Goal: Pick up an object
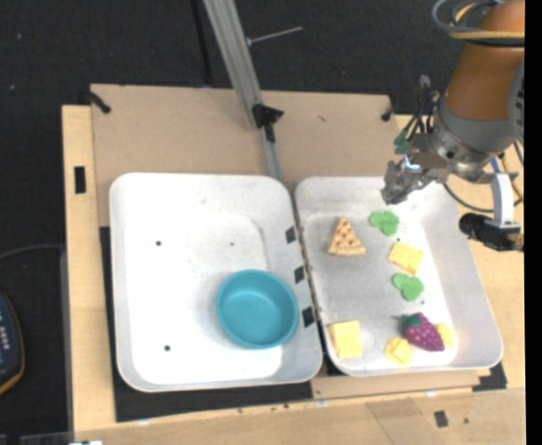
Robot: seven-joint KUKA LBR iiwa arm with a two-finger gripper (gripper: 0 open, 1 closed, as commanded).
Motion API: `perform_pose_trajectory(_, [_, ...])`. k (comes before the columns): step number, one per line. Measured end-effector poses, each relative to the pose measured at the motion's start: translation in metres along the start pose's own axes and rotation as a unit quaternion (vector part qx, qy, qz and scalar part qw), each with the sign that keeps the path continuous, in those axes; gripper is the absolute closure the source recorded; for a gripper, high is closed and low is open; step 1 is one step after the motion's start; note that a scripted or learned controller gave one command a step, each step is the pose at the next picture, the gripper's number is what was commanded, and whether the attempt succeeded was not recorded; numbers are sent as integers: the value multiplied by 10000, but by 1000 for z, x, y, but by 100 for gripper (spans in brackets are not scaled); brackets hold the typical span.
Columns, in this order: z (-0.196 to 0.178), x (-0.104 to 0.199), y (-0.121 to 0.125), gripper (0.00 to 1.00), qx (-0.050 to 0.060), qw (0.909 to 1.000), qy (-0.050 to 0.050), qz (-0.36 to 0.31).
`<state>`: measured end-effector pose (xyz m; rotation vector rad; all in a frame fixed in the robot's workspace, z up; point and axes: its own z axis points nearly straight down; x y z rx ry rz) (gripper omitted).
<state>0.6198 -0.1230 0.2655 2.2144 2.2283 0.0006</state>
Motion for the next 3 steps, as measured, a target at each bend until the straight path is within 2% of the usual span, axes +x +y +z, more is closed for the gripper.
perform_pose_trajectory(1, [12, 53, 5, 100, 3, 10000, 2, -1])
perform_pose_trajectory(2, [23, 102, 20, 100, -7, 10000, 0, 1])
perform_pose_trajectory(3, [25, 164, 30, 100, -7, 10000, 6, -6])
